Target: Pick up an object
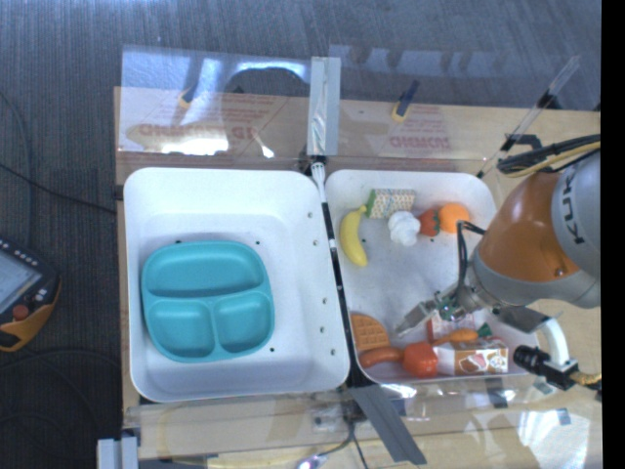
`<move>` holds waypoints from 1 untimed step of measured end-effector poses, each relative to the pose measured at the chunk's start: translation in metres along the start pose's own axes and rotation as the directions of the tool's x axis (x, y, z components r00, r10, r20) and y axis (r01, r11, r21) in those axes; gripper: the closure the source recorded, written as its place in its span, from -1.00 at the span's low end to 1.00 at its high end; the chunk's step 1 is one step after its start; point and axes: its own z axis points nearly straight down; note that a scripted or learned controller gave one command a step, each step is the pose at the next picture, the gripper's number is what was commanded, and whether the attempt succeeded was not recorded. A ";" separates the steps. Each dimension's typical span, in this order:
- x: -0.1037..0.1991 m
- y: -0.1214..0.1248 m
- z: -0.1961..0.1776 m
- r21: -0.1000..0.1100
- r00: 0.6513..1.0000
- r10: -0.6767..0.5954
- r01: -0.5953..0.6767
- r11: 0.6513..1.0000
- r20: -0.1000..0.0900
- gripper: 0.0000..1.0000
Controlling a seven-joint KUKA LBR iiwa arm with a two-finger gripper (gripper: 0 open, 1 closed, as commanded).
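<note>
1. Two shallow white bins sit side by side on the counter (547, 135). The left bin (195, 189) holds a teal divided tray (207, 298) with three compartments, lying flat near that bin's left half.
2. The right bin (410, 262) holds the loose things. Along its far edge lie a small checked block (392, 202), a white lump (403, 227), a small red piece (428, 223) and an orange (453, 216), close together in a row.
3. A yellow banana (353, 238) lies near the bin's left wall, pointing lengthwise from far to near.
4. In the near part of the right bin lie a brown waffle-like piece (369, 331), a red sausage-shaped thing (379, 357) just beside it, a red tomato (421, 361), and a flat packet (477, 361) with red and white print. A small orange carrot-like piece (462, 337) lies just above the packet.
5. The arm (532, 247), grey with an orange band, reaches in from the right and hangs over the right bin's near right part.
6. The pincer (437, 310) is low over the bin floor, just above the tomato and the packet. One thin finger (414, 316) stretches to the left, toward the waffle-like piece. I cannot tell whether the pincer is released or clenched, and nothing is seen between its fingers.
</note>
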 end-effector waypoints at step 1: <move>-0.033 0.113 0.002 0.000 0.995 0.099 -0.099 0.995 0.001 -1.00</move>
